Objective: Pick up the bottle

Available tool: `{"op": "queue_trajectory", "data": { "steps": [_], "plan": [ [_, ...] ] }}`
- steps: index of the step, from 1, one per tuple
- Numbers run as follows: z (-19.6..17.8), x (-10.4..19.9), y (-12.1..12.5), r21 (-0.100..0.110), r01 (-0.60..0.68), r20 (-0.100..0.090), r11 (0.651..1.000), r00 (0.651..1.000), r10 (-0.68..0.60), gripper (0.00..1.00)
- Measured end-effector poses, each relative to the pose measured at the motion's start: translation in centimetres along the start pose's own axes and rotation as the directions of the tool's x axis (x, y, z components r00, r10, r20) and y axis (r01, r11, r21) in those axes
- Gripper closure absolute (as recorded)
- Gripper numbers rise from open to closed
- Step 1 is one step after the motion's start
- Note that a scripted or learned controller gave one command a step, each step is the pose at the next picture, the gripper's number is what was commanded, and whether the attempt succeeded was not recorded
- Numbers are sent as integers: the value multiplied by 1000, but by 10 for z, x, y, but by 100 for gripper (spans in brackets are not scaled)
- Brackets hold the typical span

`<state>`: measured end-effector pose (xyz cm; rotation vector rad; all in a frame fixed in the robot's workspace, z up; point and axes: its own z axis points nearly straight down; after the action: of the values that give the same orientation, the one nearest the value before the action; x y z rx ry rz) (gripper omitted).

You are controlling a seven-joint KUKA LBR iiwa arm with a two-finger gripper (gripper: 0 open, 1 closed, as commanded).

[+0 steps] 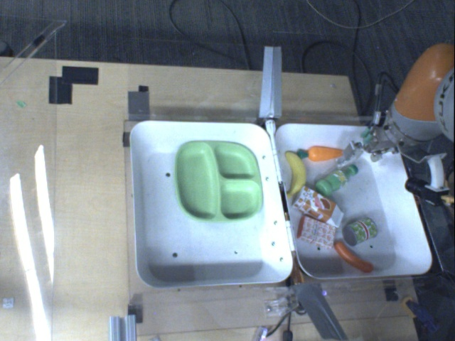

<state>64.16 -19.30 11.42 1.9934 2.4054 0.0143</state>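
Observation:
The bottle (334,182) is green with a pale cap and lies on its side in the right bin (398,212), slanting up to the right. My gripper (364,150) hovers just above and to the right of the bottle's cap end, near the bin's back right corner. Its fingers stand apart and open, with nothing between them. The orange band of the arm (425,84) sits above it at the right.
In the right bin also lie an orange carrot (325,153), a banana (296,172), two printed packets (315,219), a small can (360,231) and a red sausage (353,257). The left bin (153,212) holds a green divided tray (217,180).

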Motion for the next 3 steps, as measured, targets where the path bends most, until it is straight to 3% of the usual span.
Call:
{"op": "queue_trajectory", "data": {
  "steps": [1, 2, 3],
  "plan": [
    [25, 21, -37, 9, -152, -3, 988, 988, 152, 0],
    [24, 71, -58, 9, -165, -4, 986, 986, 165, 0],
    [22, 95, -96, 2, -275, -1, 962, 962, 275, 0]
  ]
}}
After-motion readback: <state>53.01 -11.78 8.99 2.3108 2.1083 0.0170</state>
